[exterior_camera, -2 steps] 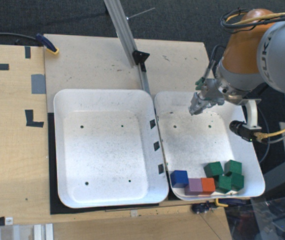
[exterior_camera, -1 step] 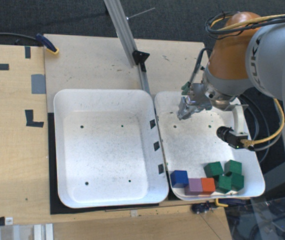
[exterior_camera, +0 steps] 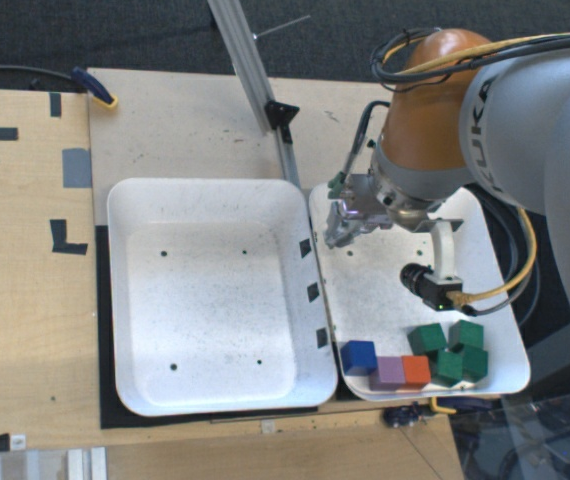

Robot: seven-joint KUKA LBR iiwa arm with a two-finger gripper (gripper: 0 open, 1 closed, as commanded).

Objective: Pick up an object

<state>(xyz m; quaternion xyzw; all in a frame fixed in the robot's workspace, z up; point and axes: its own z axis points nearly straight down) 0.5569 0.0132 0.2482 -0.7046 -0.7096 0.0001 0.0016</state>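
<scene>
My gripper [exterior_camera: 342, 226] hangs over the far left part of the right bin [exterior_camera: 385, 278], close to its left wall. Nothing shows under or beside it except bare bin floor. The blocks lie well away from it, bunched in the bin's near corner: a blue block [exterior_camera: 359, 356], a purple block [exterior_camera: 390, 371], an orange block [exterior_camera: 416, 370] and several green blocks [exterior_camera: 452, 350]. The arm's orange band and grey body cover the far right part of this bin.
The left bin [exterior_camera: 210, 288] sits beside the right one, their walls touching. A slanted metal rail [exterior_camera: 250, 63] runs from the top down to the bins' shared far corner. A black cable fitting [exterior_camera: 427, 286] hangs off the wrist above the blocks.
</scene>
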